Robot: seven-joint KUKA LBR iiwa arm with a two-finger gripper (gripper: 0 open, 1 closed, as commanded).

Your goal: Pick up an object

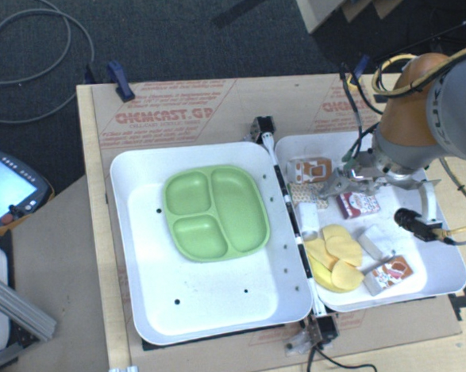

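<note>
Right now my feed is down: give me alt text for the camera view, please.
The grey arm reaches from the right over the right bin, its gripper low among small packets near the bin's far end. Yellow banana-like pieces lie nearer the camera. The left bin holds a green divided plate.

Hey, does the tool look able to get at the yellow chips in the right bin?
Probably yes: the yellow chips lie uncovered on top, just below the tool, with only small packets beside them.
</note>
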